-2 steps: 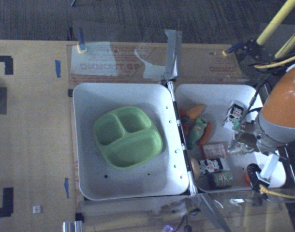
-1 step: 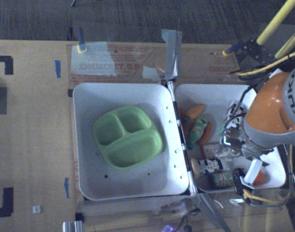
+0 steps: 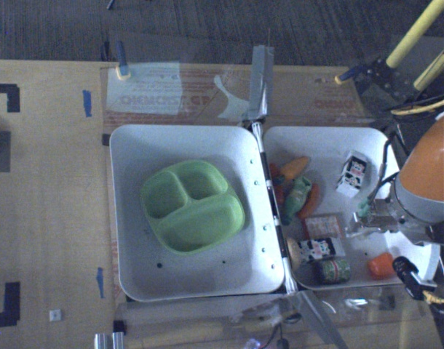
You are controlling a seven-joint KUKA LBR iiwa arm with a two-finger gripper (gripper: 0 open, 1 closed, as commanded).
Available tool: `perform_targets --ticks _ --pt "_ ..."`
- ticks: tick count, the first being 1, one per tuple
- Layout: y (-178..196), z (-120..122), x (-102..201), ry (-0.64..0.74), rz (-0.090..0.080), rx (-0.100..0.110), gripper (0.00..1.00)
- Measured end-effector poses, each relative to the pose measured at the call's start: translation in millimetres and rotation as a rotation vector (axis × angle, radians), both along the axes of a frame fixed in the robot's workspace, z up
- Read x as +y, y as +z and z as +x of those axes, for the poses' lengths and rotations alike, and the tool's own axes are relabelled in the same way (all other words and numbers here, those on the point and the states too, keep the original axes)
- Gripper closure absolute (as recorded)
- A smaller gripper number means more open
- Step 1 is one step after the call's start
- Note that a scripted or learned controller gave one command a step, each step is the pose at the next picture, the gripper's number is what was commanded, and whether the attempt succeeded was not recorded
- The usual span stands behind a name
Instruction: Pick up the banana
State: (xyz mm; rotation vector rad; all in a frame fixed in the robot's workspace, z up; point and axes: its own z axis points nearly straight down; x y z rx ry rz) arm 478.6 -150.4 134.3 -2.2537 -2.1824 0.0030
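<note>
The right bin (image 3: 367, 138) holds a heap of small items. An elongated orange-yellow piece (image 3: 295, 167) lies near its left wall, with a green piece (image 3: 298, 196) and a red piece (image 3: 310, 199) just below it. The arm comes in from the right, its orange band (image 3: 428, 169) over the bin's right edge. My gripper (image 3: 369, 221) hangs over the right half of this bin, right of a small brown box (image 3: 322, 227) and above a round orange item (image 3: 381, 266). Nothing is visibly held in it.
The left bin (image 3: 127, 195) holds a green divided plate (image 3: 193, 206). In the right bin there are also a white carton (image 3: 353, 173), a lying carton (image 3: 316, 249) and a dark can (image 3: 333, 270). A metal divider (image 3: 269, 195) separates the bins.
</note>
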Motion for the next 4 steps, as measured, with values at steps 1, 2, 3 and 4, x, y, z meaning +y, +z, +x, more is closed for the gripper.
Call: perform_targets --ticks 1,2,3,4 --pt "69.6 0.9 7.0 0.073 0.0 -0.001 1.0" --pt "69.6 5.8 -28.4 0.132 -0.001 -0.003 1.0" --pt "127.6 1.3 -55.0 0.123 -0.001 -0.002 1.0" --pt "111.0 0.9 -7.9 -0.15 0.0 0.002 1.0"
